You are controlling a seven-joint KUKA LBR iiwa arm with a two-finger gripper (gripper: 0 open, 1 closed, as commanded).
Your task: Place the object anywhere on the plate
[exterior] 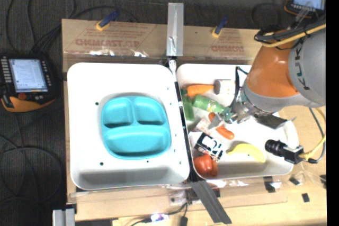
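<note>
Pincer (229, 115) among right-bin toys (225, 133).

The plate (136, 127) lies in the left bin (85, 82). The right bin (275, 166) beside it holds a carrot (200, 90) at the far side, a banana (246, 152) near, and a tomato (205, 165) at the near left corner.

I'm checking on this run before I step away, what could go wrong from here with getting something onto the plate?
The gripper sits low in the right bin, where a carrot, green bottle and other small items crowd together, so it may grab two things or nothing. The teal plate lies in the left bin, so a weak hold could drop the item at the divider between bins.
</note>
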